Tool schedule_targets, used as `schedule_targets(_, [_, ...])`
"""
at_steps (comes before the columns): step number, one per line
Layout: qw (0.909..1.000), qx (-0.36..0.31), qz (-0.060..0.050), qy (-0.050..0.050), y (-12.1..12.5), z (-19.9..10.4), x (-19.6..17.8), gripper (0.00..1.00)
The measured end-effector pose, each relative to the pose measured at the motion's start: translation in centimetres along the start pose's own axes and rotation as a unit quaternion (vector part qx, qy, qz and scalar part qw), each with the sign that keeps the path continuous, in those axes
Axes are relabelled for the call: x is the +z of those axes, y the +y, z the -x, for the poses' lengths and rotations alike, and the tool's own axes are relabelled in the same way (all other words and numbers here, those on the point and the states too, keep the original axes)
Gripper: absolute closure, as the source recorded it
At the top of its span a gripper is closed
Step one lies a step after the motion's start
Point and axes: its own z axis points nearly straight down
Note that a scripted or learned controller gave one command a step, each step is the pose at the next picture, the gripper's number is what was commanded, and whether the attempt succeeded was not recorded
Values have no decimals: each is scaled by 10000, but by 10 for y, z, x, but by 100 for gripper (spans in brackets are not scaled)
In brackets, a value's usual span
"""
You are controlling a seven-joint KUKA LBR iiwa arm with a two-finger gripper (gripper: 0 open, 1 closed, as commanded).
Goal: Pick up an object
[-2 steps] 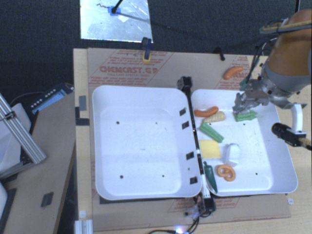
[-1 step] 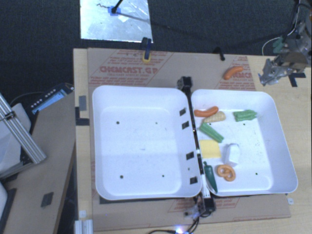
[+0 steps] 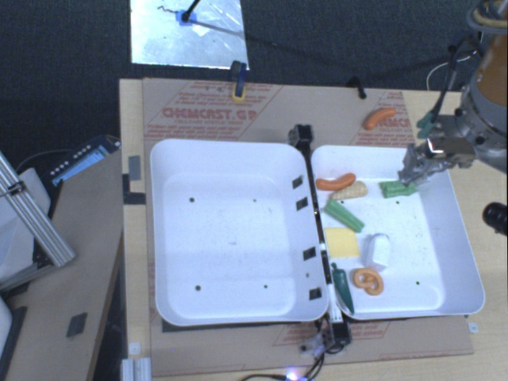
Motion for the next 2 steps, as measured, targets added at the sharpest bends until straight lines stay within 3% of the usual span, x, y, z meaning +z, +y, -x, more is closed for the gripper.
schedule_targets(1, [10000, -15, 24, 2, -7, -76, -22, 100])
schedule_targets(2, [10000, -15, 0, 0, -7, -156, 17, 100])
